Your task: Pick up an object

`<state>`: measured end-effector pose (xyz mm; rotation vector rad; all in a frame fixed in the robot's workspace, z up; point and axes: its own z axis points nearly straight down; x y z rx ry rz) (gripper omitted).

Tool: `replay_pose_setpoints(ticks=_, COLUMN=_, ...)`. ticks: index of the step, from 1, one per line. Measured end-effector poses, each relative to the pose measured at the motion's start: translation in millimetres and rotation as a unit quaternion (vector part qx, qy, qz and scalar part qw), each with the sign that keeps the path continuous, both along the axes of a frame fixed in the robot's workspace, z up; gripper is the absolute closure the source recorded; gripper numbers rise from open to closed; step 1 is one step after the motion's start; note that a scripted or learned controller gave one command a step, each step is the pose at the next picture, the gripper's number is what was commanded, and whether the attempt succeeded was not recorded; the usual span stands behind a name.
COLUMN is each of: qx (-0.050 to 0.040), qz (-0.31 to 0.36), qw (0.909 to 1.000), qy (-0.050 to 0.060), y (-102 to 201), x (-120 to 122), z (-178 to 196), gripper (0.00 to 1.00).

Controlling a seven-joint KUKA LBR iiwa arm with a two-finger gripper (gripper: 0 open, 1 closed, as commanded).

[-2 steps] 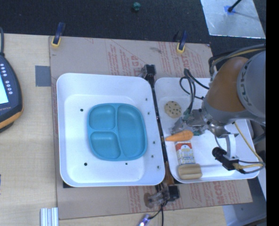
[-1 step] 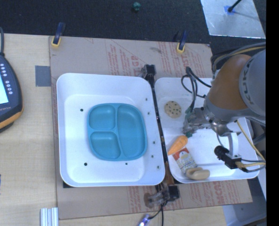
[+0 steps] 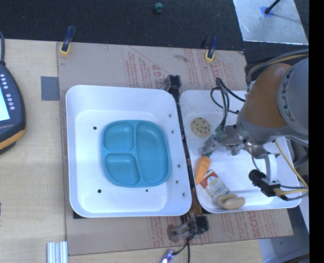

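You're looking at a robotics lab: a teach pendant [image 3: 0, 111] on the desk [image 3: 25, 190], clamped board [image 3: 151, 64], two white bins [image 3: 85, 201].

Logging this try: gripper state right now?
Gripper: cannot be told; it sits low in the right bin, above the carrot.

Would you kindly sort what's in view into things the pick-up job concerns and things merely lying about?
Job: hand; right bin holding cookie, carrot, packet, tan piece.

Lying about: blue divided plate in left bin; teach pendant; clamps.
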<state>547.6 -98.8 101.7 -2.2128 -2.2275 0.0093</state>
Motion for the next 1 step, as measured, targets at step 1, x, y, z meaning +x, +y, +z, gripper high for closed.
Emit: replay_pose_setpoints(ticks=1, qx=0.0017, qz=-0.002, qw=1.0, qy=-0.001, y=-6.2, x=59.5, z=-9.9, gripper=0.0)
